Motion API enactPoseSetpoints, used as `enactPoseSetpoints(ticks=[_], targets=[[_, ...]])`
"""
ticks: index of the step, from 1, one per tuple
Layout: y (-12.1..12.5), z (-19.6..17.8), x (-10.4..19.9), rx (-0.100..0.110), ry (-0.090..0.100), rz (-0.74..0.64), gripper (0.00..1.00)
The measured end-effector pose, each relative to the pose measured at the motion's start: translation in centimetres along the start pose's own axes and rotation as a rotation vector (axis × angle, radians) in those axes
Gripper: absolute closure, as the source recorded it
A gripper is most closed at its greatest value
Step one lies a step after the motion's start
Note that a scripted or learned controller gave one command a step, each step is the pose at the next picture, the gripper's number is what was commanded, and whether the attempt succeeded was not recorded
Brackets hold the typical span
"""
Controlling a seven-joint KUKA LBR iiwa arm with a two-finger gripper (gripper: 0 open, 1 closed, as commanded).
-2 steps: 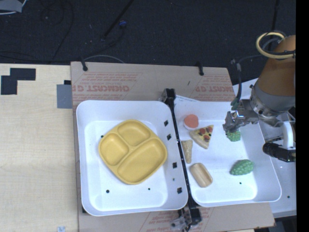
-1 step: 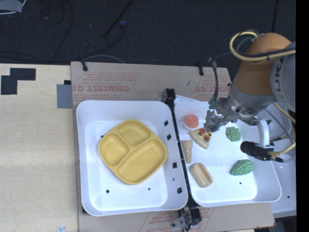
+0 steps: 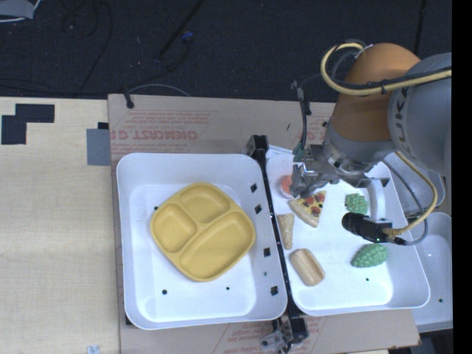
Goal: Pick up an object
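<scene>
While the yellow divided plate (image 3: 203, 231) fills the left bin (image 3: 133, 198), the food toys lie in the right bin (image 3: 413, 290): a bread roll (image 3: 307, 266) near its front edge and a pizza slice (image 3: 310, 209) by its left wall. The hand (image 3: 306, 186) hangs just above the slice's back end, hiding part of it; I cannot tell its grip.

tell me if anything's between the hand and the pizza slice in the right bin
Nothing visible does. The hand hangs right above the pizza slice, at its upper end. The nearest other things, the red piece and the wedge, lie off to the left of it.
</scene>
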State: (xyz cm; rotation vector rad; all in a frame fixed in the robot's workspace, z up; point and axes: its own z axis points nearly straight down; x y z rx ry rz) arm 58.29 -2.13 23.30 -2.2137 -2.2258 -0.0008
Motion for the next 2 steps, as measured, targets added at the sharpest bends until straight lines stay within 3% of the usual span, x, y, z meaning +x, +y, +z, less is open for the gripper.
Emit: enactPoseSetpoints(ticks=[2], targets=[[1.0,-1.2,9.8,0.001,-0.001,0.0,1.0]])
